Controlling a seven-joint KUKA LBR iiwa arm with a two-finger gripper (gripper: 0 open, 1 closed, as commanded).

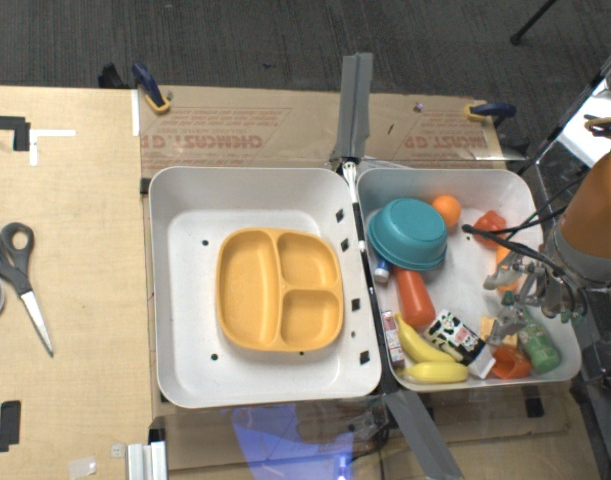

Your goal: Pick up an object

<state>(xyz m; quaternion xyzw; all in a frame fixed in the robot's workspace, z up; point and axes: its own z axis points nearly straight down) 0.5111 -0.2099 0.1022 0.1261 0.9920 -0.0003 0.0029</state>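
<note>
My gripper (507, 303) hangs low over the right side of the right bin (465, 180), below the orange-banded wrist at the frame's right edge. Beneath and around it lie a green object (541, 351), a red-orange piece (511, 365) and a black-and-white patterned item (455, 336). Further left in the same bin are a banana (430, 360), a red-orange cylinder (415, 298), a teal bowl (410, 233), an orange ball (446, 209) and a red object (490, 222). Nothing is visibly held by the gripper.
The left bin (185, 268) holds a yellow divided plate (280, 290). Scissors (20, 278) lie on the wooden bench at far left. A grey bar (353, 108) runs along the divide between the bins. Cables trail from the arm across the right bin's far corner.
</note>
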